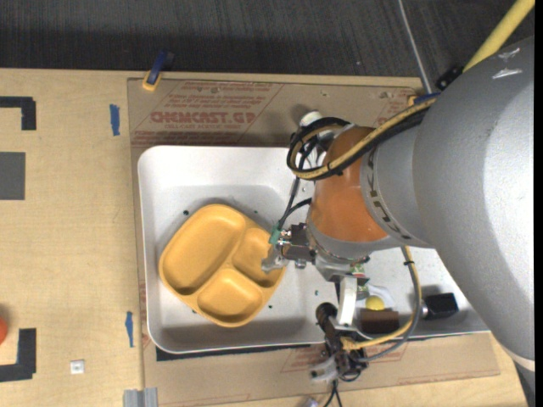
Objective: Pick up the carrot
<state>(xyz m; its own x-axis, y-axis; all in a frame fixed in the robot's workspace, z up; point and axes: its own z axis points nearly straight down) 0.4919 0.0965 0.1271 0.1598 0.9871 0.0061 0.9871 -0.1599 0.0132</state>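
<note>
So the arm (441, 168) comes in from the right and covers most of the right half of the frame. The orange band (344, 197) sits over the seam between the two white bins. The gripper (284, 251) end pokes out at centre frame, right at the right edge of the yellow divided plate (212, 261) in the left bin (161, 176). It looks to be touching the plate's rim or just beside it. I honestly can't tell whether the gripper is open or closed, the wrist hides that bit.

As for the carrot, I can't pin it down for sure. My best guess is the small yellow-green bit (372, 302) at lower right in the right bin, next to a brown thing (379, 320) and near a black block (441, 303), half tucked under the arm. There's also an orange-red blob (2, 330) on the bench at the far left edge, cut off by the frame.

What could go wrong from here:
- If the carrot really is that lower-right bit, the gripper is well apart from it and aimed at the plate. A close here would grab plate rim or nothing.
- Pushing down at the plate's edge could tip or shove the plate across the bin.
- The carrot candidate sits right beside the brown thing, so a sloppy grab could pinch both or knock one away.
- The loose cables (316, 153) by the wrist could snag.
</note>
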